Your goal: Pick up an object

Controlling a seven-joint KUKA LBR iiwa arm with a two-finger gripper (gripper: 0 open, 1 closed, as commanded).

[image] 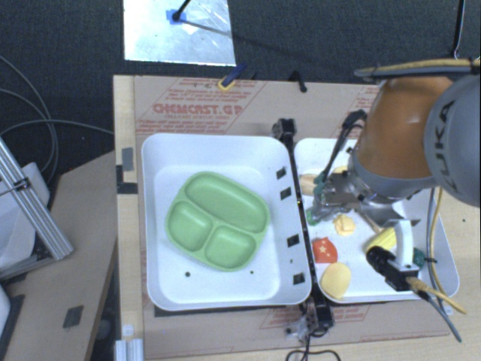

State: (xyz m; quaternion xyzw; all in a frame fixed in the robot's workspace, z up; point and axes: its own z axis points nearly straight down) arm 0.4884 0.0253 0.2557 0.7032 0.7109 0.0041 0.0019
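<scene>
Camera view: arm's bulk covers much of the right bin (443,273).
Gripper (322,201) is blurry, honestly can't tell its grip; red piece (324,250) sits just below it.

Two white bins (161,201), one green plate (216,220), several small toys (336,279).

A robotics lab: bench (195,104) (cardboard-topped), loose cables (30,126).
</scene>
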